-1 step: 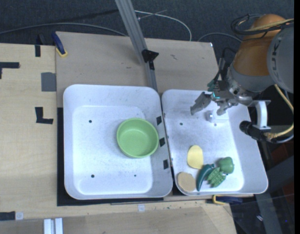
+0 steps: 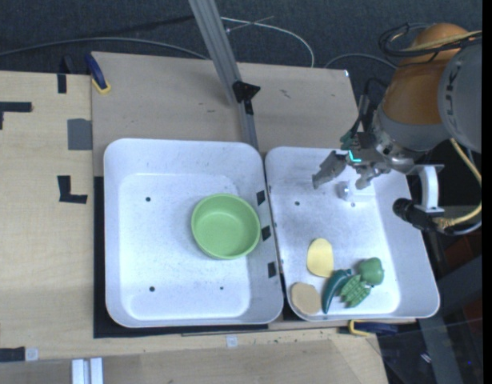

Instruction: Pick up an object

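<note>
The tool [image 2: 346, 174] is hovering open, holding nothing, at the right bin's [image 2: 406, 294] twelve o'clock. The yellow piece [image 2: 320, 257] at six o'clock is looking light and smooth; gripping across its middle seems soundest.

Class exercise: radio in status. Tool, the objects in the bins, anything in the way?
Tool open, holding nothing, above right bin. Yellow piece, green toy at its near end. Path clear.

One fixed overhead camera looks slantwise down on both bins [image 2: 110, 214].
</note>
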Tool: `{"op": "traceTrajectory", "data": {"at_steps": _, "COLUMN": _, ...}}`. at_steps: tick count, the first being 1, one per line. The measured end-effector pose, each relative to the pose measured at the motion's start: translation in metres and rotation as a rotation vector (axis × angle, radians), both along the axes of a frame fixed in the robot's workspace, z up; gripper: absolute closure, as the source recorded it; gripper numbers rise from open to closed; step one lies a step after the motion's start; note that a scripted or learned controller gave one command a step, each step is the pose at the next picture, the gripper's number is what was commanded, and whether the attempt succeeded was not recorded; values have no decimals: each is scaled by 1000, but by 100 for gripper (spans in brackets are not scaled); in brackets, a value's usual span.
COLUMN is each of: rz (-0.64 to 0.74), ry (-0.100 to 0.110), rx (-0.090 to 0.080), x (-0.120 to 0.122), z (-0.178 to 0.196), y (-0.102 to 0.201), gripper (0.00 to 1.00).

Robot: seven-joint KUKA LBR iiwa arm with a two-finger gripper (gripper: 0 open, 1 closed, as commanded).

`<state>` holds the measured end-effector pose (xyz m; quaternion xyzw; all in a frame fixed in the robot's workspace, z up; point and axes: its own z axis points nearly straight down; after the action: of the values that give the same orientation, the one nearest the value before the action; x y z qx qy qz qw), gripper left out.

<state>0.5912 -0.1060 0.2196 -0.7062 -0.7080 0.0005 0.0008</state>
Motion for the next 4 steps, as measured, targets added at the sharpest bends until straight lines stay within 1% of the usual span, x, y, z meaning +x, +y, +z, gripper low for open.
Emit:
{"op": "traceTrajectory", "data": {"at_steps": 1, "rz": -1, "ry": 4, "rx": -1, "x": 6, "z": -47, "y": 1, "gripper": 0}}
{"op": "traceTrajectory", "data": {"at_steps": 2, "rz": -1, "ry": 7, "rx": 0, "x": 0, "z": -111, "y": 5, "gripper": 0}}
{"op": "traceTrajectory", "data": {"at_steps": 3, "rz": -1, "ry": 0, "rx": -2, "x": 0, "z": -131, "y": 6, "gripper": 0}}
{"op": "traceTrajectory", "data": {"at_steps": 4, "rz": 0, "ry": 1, "rx": 0, "x": 0, "z": -121, "y": 7, "gripper": 100}}
